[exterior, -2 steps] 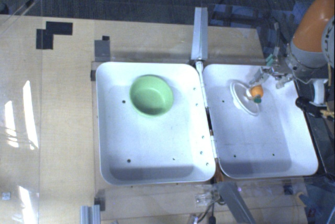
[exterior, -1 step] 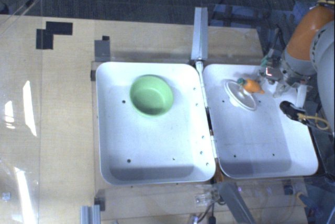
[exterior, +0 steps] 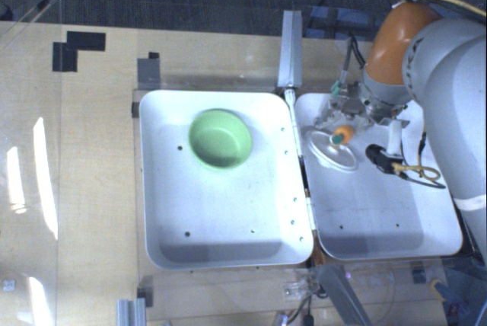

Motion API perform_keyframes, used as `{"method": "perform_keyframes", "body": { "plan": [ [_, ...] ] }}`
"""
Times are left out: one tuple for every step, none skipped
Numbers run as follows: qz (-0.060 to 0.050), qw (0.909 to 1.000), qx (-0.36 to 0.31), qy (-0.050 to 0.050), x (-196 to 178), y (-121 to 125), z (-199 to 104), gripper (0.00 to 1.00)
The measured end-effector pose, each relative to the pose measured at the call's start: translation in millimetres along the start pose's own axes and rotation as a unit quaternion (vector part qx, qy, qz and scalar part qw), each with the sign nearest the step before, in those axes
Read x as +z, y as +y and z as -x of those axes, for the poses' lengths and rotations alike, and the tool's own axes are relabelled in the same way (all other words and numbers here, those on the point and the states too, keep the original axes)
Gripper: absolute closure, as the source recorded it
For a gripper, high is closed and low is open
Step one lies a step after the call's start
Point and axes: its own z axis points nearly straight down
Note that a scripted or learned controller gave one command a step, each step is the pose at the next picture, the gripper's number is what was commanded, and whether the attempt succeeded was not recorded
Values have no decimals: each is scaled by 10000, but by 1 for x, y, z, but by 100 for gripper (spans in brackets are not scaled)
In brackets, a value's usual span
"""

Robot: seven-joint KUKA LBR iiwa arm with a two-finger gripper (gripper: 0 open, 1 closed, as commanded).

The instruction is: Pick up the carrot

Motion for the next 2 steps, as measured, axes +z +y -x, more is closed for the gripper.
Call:
{"method": "perform_keyframes", "body": {
  "plan": [
    [35,10000,-25,-1,-14,2,-2,100],
    [1,9905,-1374,-3,-126,1,-26,100]
  ]
}}
